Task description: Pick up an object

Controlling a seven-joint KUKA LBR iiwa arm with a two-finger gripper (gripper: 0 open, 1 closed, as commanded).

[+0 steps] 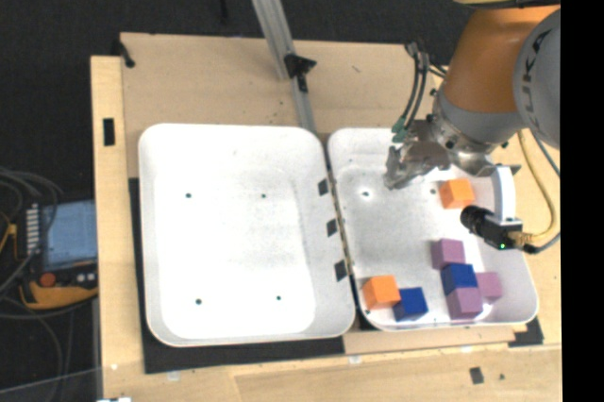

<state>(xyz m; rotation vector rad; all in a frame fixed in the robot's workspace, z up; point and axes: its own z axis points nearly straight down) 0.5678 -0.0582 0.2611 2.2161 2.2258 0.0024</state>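
You see the gripper (404, 170) low over the right bin (377, 240), left of an orange block (457, 192). Whether it grips anything, you cannot tell.

Arm (491, 70) at upper right of frame, end effector (404, 166) over right bin's (377, 230) upper part. Orange block (457, 193) just right of it. Lower right of that bin: orange (381, 290), blue (411, 303), purple blocks (449, 253). Left bin (236, 230) mid-frame on bench (217, 79).

Tan wooden bench (217, 79), 2 white bins side by side: left bin (160, 230), right bin (377, 230)
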